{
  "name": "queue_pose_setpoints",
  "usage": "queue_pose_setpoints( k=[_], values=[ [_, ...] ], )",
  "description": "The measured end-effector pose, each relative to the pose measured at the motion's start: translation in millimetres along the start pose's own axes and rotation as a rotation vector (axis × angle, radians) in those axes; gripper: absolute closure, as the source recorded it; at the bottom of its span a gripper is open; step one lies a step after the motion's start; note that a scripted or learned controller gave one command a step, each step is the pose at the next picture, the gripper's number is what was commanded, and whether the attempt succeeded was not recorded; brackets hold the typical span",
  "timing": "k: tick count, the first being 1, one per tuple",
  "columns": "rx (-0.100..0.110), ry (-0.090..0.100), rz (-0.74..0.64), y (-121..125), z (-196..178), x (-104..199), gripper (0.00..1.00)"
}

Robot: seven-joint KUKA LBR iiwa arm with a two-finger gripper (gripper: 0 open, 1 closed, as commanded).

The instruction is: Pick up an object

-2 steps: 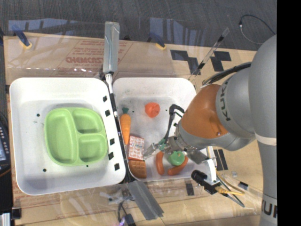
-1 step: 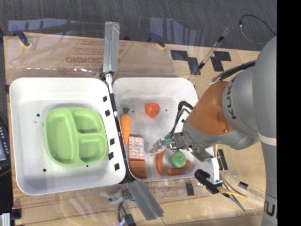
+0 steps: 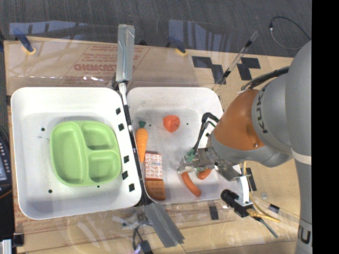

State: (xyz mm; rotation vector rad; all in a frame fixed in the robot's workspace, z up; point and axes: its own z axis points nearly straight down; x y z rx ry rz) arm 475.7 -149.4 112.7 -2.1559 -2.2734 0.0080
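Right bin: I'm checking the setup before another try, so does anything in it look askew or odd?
Nothing looks spilled or damaged. The carrot, small box and waffle-like piece crowd against the right bin's left wall, and the waffle-like piece sits in the corner. The gripper hangs over a sausage.

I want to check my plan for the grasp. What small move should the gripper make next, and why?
Probably a short descent straight down. The gripper sits low in the right bin, right over the upper end of an orange sausage-like piece, but nothing is seen between its fingers. The carrot and box lie apart to the left, so there seems to be room.
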Motion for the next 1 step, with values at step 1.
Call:
queue_pose_setpoints(
  k=[1],
  values=[
    [-0.004, -0.001, 0.134, 71.6, -107.3, 57.9, 1.00]
  ],
)
